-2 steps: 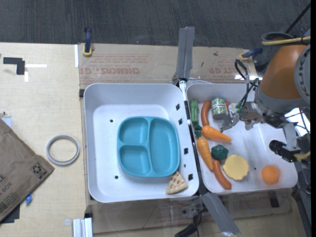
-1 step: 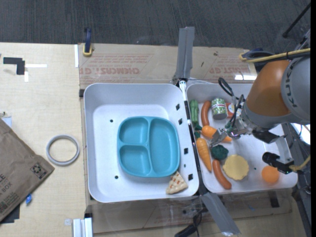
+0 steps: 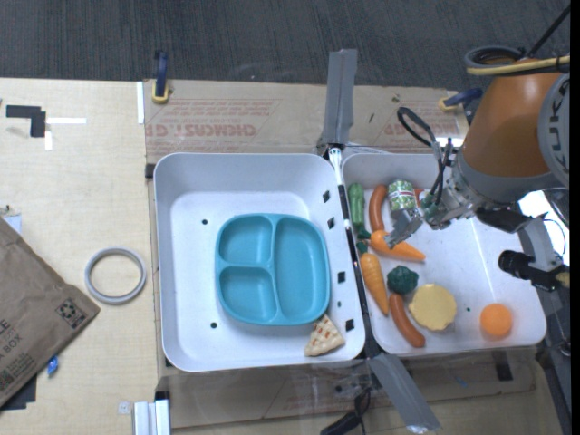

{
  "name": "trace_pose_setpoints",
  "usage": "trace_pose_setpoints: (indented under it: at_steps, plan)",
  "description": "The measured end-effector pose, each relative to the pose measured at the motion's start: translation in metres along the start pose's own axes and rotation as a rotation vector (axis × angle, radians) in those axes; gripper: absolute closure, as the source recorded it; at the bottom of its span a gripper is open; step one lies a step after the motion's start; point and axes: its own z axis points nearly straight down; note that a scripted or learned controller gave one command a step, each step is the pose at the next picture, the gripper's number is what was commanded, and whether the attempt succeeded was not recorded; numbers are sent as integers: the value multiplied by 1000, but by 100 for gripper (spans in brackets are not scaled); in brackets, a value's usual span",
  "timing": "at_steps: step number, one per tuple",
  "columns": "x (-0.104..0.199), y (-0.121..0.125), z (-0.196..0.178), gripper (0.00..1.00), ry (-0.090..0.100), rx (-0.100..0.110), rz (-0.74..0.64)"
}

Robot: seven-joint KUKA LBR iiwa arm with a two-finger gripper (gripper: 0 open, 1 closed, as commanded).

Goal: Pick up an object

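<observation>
Pizza slice [image 3: 324, 338] lying at left bin [image 3: 172, 270] front edge, beside teal plate [image 3: 272, 268]. Gripper [image 3: 397, 236] low in right bin [image 3: 530, 333], over small carrot [image 3: 399, 250]; finger state impossible to tell.

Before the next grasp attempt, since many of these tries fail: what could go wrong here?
1. The gripper sits low in the right bin amid packed food: a can, a cucumber, a hot dog and a carrot. It could nudge neighbours or catch two at once.
2. The long items lie tight along the bin's left wall, leaving little room beside them.
3. The orange could roll if bumped.
</observation>
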Motion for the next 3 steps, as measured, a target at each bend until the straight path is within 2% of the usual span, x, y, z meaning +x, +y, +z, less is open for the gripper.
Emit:
trace_pose_setpoints:
  at_steps: [1,2,3]
  plan:
    - [-53,65,90,0,-8,-14,7]
    - [-67,92,99,0,-2,-2,77]
    - [-46,101,0,0,-2,0,270]
